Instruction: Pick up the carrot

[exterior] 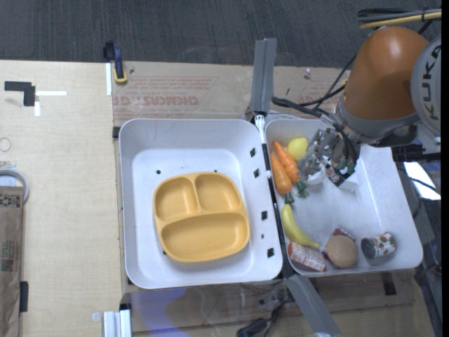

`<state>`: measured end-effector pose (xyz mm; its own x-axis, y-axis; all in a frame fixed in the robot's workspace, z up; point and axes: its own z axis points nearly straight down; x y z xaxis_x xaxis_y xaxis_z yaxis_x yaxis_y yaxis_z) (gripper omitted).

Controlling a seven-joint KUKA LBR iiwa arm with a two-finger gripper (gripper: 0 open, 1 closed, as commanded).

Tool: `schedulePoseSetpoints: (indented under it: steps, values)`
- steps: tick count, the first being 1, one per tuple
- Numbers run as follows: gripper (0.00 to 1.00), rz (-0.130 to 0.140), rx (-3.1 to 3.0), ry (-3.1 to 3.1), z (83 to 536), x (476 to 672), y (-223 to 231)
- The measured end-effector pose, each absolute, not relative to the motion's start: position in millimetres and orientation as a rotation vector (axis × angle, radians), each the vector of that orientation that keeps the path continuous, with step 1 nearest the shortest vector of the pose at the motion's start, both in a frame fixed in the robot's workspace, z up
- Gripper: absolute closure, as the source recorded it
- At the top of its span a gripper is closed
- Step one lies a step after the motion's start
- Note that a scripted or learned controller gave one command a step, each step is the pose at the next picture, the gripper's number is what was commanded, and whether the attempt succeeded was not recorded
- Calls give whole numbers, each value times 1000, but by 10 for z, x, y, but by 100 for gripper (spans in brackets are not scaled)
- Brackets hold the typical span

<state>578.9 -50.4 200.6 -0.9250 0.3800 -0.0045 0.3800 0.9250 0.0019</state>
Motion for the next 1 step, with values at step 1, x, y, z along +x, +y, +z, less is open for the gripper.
schedulePoseSetpoints:
  steps: [1]
  values:
    - [100,1,610,3079,3354,5948,333]
